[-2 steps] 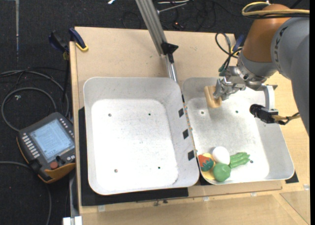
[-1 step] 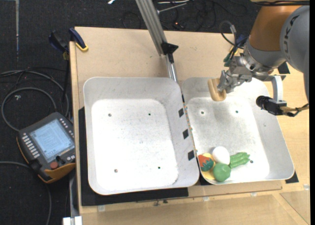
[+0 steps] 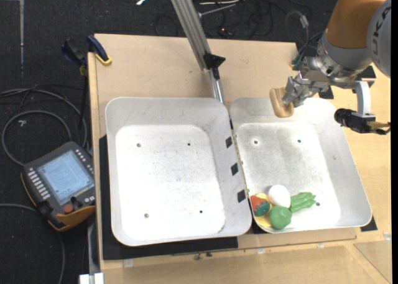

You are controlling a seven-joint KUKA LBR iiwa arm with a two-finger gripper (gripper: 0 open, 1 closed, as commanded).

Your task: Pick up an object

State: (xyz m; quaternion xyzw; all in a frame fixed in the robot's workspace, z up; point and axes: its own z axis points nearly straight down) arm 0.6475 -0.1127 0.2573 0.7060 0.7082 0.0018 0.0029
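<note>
Camera view showed the gripper (image 3: 291, 97) raised over the far edge of the right bin (image 3: 336, 152), a tan block (image 3: 280, 103) pinched between its fingers. At that bin's near-left corner lay a white egg-shaped piece (image 3: 278, 195), a green pepper-like piece (image 3: 303, 202), a green round piece (image 3: 280, 217) and a small red-and-yellow piece (image 3: 260, 204), bunched together and touching. The left bin (image 3: 124, 115) sat beside it on the counter (image 3: 155, 65).

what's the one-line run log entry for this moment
hand: above right white bin's far edge, a tan block between its fingers | pile: white egg-shaped object, green toys, near corner
</note>
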